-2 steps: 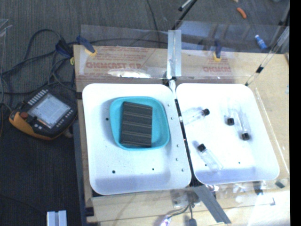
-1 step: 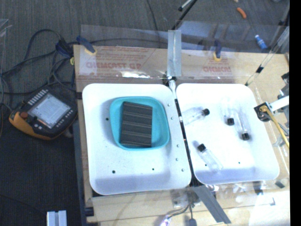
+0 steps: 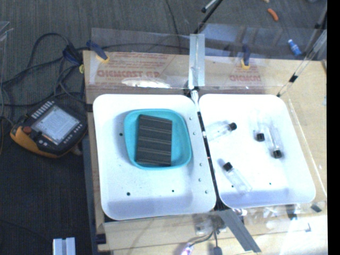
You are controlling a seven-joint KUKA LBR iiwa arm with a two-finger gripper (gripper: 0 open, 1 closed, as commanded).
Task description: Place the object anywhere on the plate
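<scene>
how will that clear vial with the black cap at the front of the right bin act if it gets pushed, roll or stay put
The clear vial with the black cap lies on its side on the right white bin's smooth floor, so a sideways push would probably roll it. It looks like a small, thin, see-through tube, so likely light, slippery to pinch, and possibly fragile if glass.

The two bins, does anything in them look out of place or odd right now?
Nothing spilled or broken. The dark ribbed block lies flat on the teal plate in the left bin. In the right bin, four clear vials lie toppled on their sides, scattered at different angles.
</scene>
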